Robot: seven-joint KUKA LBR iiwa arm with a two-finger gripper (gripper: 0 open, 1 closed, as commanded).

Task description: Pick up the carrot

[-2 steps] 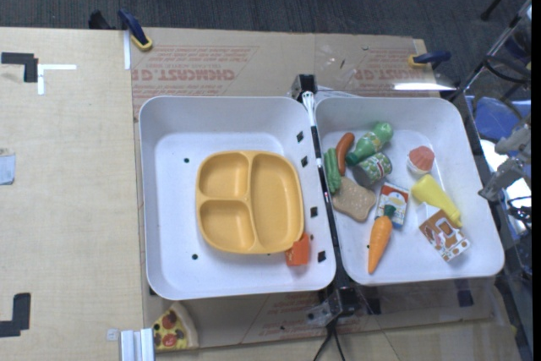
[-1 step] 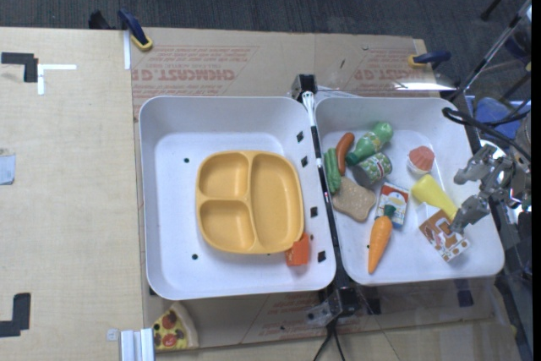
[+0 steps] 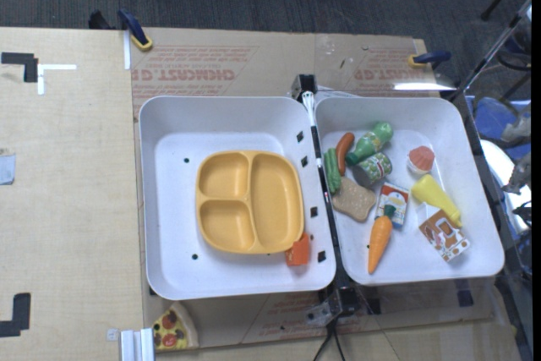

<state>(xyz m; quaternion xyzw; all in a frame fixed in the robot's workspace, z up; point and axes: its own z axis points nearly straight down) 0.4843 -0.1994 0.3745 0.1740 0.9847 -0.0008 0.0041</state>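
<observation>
Carrot [image 3: 379,242] lies just below the small carton [image 3: 392,206] in the right bin [image 3: 483,254], and I judge a descending hand, whose state I cannot tell, could clip that carton.

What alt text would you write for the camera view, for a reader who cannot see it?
A carrot lies in the right bin among other toy foods, including a yellow bottle and a green bottle. The left bin holds a yellow tray.
</observation>
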